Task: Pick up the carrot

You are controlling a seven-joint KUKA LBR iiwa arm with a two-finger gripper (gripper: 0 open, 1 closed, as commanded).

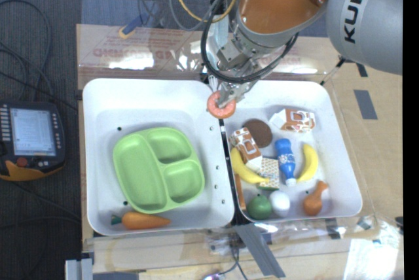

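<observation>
From the overhead camera I see the gripper point(222, 102) over the far end of the divide between the bins, its fingers closed on a pink doughnut point(220, 106); the carrot point(144, 221) lies in the left bin's near corner, just beside the green tray point(157, 169).

Carrot point(145, 221): I see it orange, with a green stem end pointing left.
Pose: I've got it lying flat, almost level across.
Place: left bin point(98, 115), front edge, just below the green divided plate point(158, 169).
</observation>
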